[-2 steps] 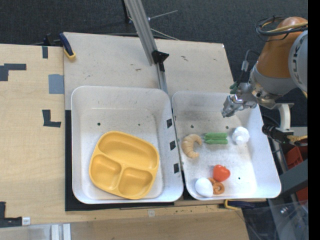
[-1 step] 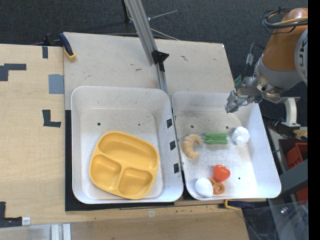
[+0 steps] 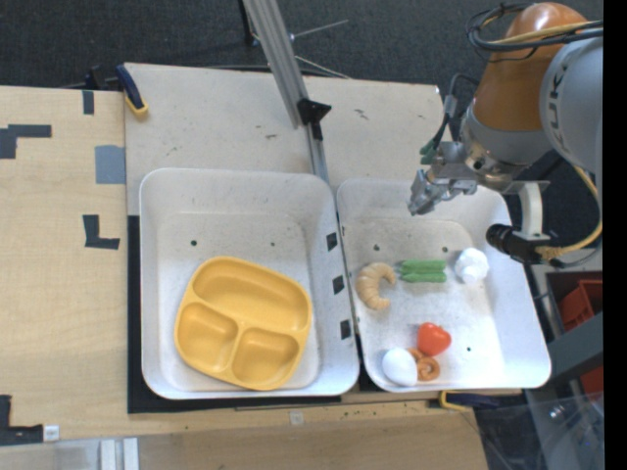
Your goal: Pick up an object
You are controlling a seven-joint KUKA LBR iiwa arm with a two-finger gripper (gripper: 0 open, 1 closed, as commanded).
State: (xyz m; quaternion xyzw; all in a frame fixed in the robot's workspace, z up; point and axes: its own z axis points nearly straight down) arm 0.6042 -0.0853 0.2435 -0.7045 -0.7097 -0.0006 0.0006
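Note:
My gripper [image 3: 423, 202] hangs over the far edge of the right bin [image 3: 509, 360], above and apart from everything in it. Below it lie a tan croissant [image 3: 375, 285], a green bean pod [image 3: 422, 271] and a small white round piece [image 3: 471, 264]. Nearer the front sit a red pepper-like piece [image 3: 433, 338], a white egg [image 3: 399, 365] and a small orange pretzel-like piece [image 3: 426, 366]. Nothing shows between the fingers.
The left bin [image 3: 167, 204] holds a yellow divided plate [image 3: 244, 321]. A slanted metal pole [image 3: 279, 52] runs down to the divider between the bins. The arm's orange band [image 3: 519, 67] and grey body stand at the upper right.

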